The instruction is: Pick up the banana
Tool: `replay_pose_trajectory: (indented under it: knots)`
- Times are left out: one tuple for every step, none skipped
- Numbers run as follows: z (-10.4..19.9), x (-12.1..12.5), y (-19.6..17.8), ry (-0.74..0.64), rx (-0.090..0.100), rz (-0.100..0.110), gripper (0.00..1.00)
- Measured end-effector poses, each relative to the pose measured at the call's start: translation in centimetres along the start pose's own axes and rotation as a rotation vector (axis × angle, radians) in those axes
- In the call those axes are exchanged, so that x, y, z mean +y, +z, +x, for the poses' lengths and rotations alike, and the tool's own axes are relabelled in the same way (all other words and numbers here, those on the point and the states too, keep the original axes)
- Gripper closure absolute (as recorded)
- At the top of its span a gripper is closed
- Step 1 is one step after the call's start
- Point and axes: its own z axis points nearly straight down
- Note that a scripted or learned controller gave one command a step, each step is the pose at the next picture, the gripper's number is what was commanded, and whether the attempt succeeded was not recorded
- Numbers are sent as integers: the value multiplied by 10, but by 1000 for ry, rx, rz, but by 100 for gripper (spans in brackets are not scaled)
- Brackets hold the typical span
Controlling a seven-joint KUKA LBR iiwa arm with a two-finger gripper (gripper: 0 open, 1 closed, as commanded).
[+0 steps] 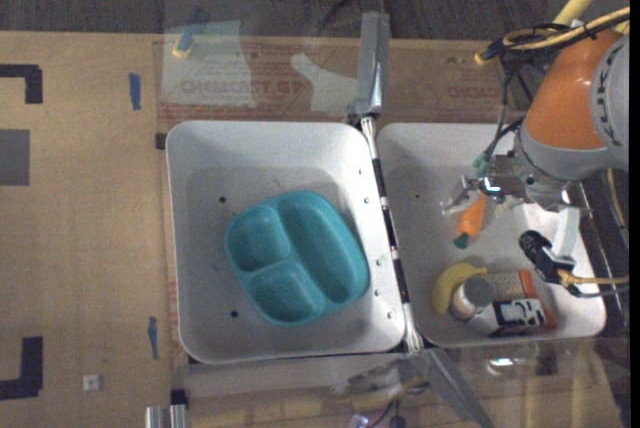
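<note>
In the left bin (190, 156) lies a teal divided plate (296, 258), no part of this job. In the right bin (420, 151) the banana (448, 284) lies low in the view, against a grey can (470, 297). The tool (472, 199) sits above it in the view, just by a carrot (471, 221) (spread or pressed together, I cannot tell). Judging by this, the approach is in hand; next it must shift down-view and descend onto the banana

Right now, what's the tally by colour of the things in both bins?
Teal: 1, divided plate
Yellow: 1, banana
Orange: 1, carrot
Grey: 1, can
Orange and black: 1, pack
Total: 5
</note>
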Motion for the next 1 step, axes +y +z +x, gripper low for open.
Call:
replay_pose_trajectory:
  knots:
    - [17, -59, 55, -187, -2, -13, 0]
